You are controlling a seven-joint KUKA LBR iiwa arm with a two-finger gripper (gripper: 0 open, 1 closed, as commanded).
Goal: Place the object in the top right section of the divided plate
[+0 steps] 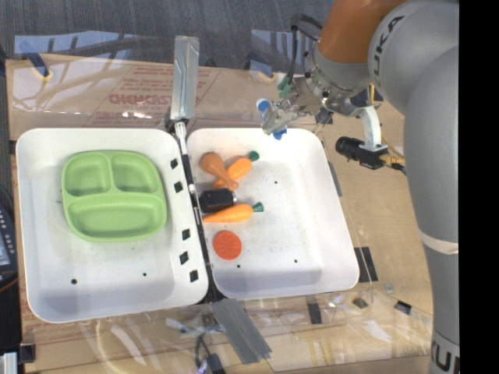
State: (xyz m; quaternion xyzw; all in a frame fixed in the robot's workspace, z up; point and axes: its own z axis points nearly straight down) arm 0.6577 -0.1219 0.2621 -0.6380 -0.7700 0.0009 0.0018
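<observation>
A green divided plate (115, 194) lies in the left bin (47, 271), with two small sections at the back and one wide one at the front. In the right bin (312, 240) sit a brown drumstick (215, 167), two orange carrots (240, 169) (231, 213), a black object (215, 201) and an orange-red disc (228, 245), clustered near the bin's left side. My gripper (274, 123) hangs over the back rim of the right bin, above and to the right of the toys. Nothing shows between its fingers.
A grey taped divider (185, 76) runs back from the seam between the bins. A black fitting (360, 151) with cabling juts out beside the right bin's far corner. The arm's large grey body (429, 92) covers the right of the scene.
</observation>
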